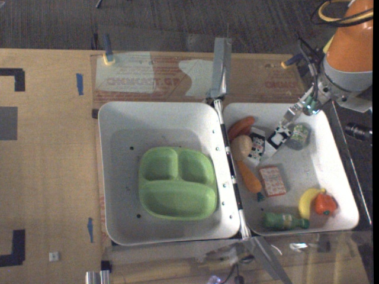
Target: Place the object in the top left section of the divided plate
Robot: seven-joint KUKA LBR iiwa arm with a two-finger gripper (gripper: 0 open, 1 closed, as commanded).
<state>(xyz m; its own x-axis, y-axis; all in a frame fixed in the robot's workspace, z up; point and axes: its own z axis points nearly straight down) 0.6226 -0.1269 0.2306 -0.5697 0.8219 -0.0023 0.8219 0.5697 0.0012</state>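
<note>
Green divided plate (176,183) is lying in the left bin (118,129) with all sections bare, while right of it the gripper (294,115) is hovering with fingers apart over the cow toy (278,137), nothing yet lifted or placed.

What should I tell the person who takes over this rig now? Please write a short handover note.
Pincer: above the right bin, near its top edge, over the toy cluster; whether it is open or shut cannot be told, and nothing is visibly held.
Plate: green, in the left bin, no object in its sections.
Toys, all in the right bin: carrot, banana, bottle and others.
Done: nothing placed yet.
Left: grasp an object, carry it to the plate's top left section, release.
</note>
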